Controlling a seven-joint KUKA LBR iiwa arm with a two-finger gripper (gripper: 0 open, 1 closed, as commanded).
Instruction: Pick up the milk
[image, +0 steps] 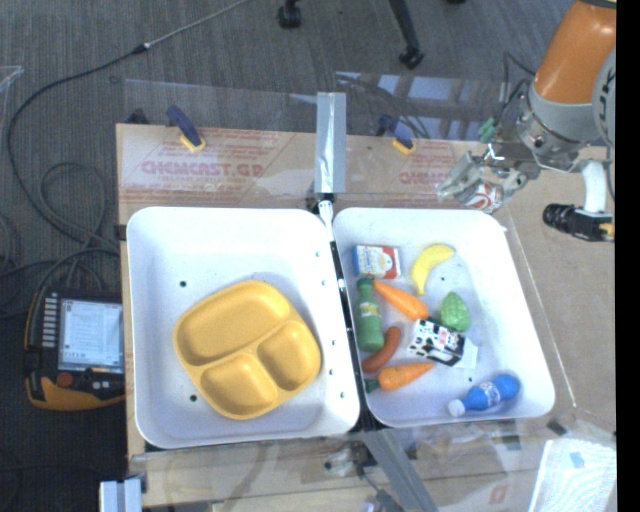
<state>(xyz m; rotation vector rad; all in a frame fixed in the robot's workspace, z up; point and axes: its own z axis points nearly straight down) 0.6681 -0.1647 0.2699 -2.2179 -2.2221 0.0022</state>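
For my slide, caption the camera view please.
Pincer hovers beyond the right bin, milk carton lying among toy food.

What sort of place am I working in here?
Probably a robotics lab test bench, not a kitchen: two white bins clamped to a cardboard-topped bench, toy food like a plastic carrot, and a teach pendant on grey carpet.

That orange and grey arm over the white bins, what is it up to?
The grey and orange robot arm's gripper hangs above the far edge of the right white bin, apart from everything in it. Its target, the black and white spotted milk carton, lies untouched among toy food: two orange carrots, a yellow banana and a blue bottle. The left white bin holds a yellow divided plate.
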